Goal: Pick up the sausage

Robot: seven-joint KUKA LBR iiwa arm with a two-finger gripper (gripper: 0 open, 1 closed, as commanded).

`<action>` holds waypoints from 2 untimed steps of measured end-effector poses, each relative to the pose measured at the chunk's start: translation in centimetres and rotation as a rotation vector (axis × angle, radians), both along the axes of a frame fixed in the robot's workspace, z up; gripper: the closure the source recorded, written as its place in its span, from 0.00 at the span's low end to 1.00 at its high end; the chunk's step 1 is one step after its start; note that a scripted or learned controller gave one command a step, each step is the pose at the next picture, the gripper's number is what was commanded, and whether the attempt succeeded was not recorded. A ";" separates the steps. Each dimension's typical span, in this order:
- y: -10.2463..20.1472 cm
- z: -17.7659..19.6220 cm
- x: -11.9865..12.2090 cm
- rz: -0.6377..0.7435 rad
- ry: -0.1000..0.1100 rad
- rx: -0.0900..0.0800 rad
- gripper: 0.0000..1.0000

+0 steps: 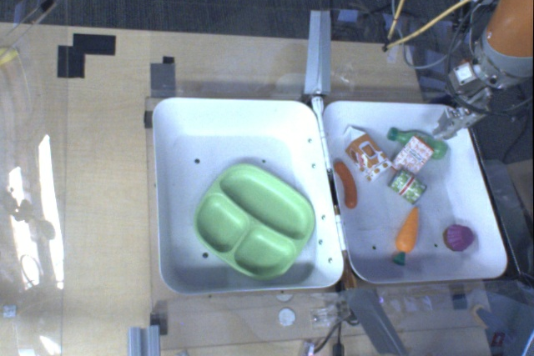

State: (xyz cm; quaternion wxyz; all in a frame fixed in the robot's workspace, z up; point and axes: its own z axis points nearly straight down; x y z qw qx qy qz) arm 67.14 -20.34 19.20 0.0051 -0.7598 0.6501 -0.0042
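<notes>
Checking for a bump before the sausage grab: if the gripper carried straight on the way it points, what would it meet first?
Probably the green bottle just beyond the gripper, though depth is unclear. The sausage lies farther left.

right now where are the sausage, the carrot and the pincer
sausage (346, 183), camera view, middle of its length
carrot (406, 233), camera view, orange body
pincer (449, 122), camera view, between its fingertips

Arm (509, 21) at upper right, end effector (450, 122) angled down-left, low.
</notes>
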 end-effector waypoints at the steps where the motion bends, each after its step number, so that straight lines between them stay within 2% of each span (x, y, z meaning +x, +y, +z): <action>1: 1.2 -0.4 0.0 0.442 -0.003 -0.007 1.00; 2: 1.8 -0.2 0.1 0.764 -0.008 -0.015 1.00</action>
